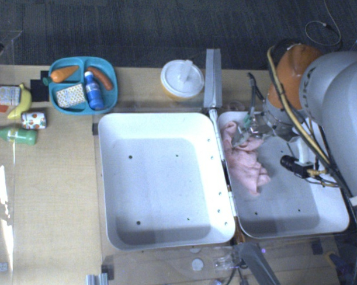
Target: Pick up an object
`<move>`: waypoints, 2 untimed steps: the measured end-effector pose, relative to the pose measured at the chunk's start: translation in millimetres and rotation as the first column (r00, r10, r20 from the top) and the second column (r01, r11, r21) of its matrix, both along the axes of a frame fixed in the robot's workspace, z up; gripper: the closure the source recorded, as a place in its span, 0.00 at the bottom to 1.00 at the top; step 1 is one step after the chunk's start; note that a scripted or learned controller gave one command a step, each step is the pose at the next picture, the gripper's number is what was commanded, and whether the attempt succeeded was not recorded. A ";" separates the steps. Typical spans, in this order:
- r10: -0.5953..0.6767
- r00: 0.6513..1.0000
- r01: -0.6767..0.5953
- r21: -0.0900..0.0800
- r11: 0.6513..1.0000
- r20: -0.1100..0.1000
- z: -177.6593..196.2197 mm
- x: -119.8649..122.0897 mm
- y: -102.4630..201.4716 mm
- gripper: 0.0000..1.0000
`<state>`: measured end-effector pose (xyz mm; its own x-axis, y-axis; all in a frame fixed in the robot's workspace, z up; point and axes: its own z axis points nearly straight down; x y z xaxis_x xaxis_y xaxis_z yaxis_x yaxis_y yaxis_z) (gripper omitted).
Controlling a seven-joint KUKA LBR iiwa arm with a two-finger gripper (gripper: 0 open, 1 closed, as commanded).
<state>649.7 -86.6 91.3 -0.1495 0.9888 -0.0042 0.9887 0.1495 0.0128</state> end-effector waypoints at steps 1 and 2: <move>-0.099 0.995 0.099 0.003 0.995 -0.005 -0.4 19.7 -22.5 0.00; 0.153 0.988 -0.153 -0.001 0.988 0.003 0.5 -28.8 -23.0 0.00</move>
